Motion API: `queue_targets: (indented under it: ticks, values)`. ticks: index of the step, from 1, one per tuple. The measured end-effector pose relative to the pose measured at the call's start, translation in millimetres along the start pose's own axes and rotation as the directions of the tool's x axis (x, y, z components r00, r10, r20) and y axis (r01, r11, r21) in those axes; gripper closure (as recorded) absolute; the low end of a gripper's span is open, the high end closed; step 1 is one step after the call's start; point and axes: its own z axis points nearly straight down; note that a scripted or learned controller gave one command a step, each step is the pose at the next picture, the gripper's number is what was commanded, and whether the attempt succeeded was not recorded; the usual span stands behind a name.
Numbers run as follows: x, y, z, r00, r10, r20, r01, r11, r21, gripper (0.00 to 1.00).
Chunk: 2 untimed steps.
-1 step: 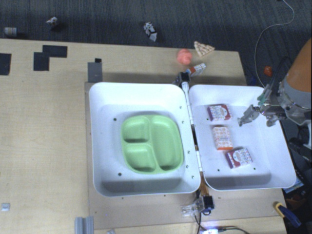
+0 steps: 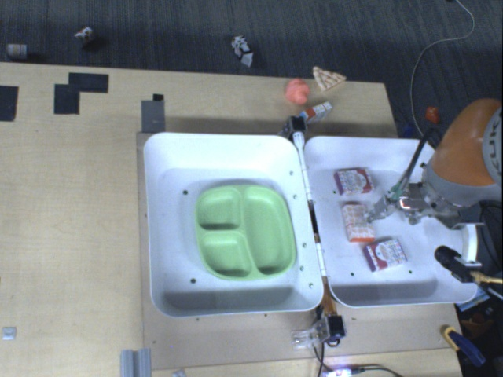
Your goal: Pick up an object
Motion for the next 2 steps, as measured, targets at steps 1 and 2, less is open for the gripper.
queue_targets:
  ticks: [1, 2]
  values:
    - [48.7, -61.0, 7.3, 1.0, 0.001, 0.002, -0.001, 1.0, -0.008, 0.0]
    - [51.5, -58.5, -4.3, 1.0, -0.002, -0.004, 0.002, 1.0, -0.011, 1.0]
